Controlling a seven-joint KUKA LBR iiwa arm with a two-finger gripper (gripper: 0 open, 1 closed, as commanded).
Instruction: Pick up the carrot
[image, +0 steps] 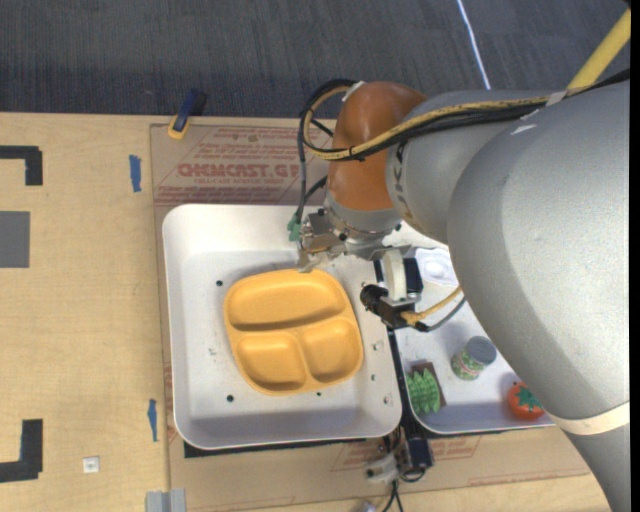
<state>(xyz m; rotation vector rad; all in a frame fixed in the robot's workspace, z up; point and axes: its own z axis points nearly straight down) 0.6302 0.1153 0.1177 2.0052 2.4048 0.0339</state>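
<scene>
Two bins (190, 330) — one yellow tray (292, 330)

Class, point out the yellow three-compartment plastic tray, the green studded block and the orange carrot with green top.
Yellow three-compartment plastic tray (293, 330): camera view, central divider.
Green studded block (424, 388): camera view, top face.
Orange carrot with green top (523, 400): camera view, orange body.

Grey arm (520, 220) reaching in from right, orange-banded wrist (370, 140) angled downward.
</scene>
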